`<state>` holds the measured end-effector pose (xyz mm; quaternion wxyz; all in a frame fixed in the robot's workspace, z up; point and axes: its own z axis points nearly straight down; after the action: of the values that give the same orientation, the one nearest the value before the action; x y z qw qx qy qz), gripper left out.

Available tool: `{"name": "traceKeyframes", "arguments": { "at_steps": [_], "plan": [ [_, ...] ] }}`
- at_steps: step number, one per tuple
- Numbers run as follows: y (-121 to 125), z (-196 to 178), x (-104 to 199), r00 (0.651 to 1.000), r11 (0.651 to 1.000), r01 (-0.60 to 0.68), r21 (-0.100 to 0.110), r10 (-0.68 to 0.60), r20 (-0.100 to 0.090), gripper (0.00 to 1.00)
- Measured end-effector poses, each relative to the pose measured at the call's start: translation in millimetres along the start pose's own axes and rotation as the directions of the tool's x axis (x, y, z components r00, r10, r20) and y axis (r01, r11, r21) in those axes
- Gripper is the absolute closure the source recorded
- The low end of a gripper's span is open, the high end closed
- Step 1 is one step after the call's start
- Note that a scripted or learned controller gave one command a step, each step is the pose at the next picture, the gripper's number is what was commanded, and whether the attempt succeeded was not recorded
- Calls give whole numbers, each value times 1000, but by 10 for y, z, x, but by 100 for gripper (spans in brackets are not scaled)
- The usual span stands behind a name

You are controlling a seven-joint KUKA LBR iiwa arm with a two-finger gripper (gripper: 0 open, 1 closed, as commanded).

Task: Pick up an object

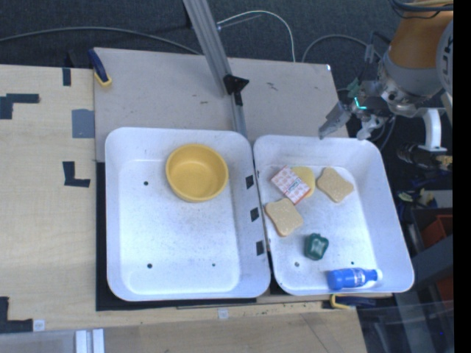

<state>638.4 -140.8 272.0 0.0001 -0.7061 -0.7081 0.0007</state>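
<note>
Nearest me in the right bin (pixel 390 219) lies a blue bottle (pixel 352 277) on its side against the front wall, with a small dark green object (pixel 316 246) just behind it. Further back sit the bread-like pieces: one tan slice (pixel 283 217), then a red-and-white packet (pixel 290 184) overlapping a yellow piece (pixel 305 178), and another tan slice (pixel 335 184) to their right. The left bin (pixel 129 219) holds a yellow bowl (pixel 196 171) toward its back. At the far right corner, my gripper (pixel 355 122) hangs above the right bin's back rim, apart from everything in it. Its fingers look spread and I see nothing between them. I'd say the pick is not yet begun: every candidate rests on the bin floor, so choosing one, descending, closing and lifting are all left.
</note>
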Motion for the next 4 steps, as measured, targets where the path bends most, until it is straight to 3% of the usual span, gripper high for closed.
{"name": "traceKeyframes", "arguments": {
  "at_steps": [1, 3, 4],
  "plan": [
    [-90, 588, -41, 1000, 1000, -2, 6, 2, -1, 0],
    [-129, 1584, -66, 1000, 1000, 0, -6, 0, 0, 0],
    [-148, 1523, -65, 1000, 1000, 0, 0, 0, -1, 100]
  ]
}}
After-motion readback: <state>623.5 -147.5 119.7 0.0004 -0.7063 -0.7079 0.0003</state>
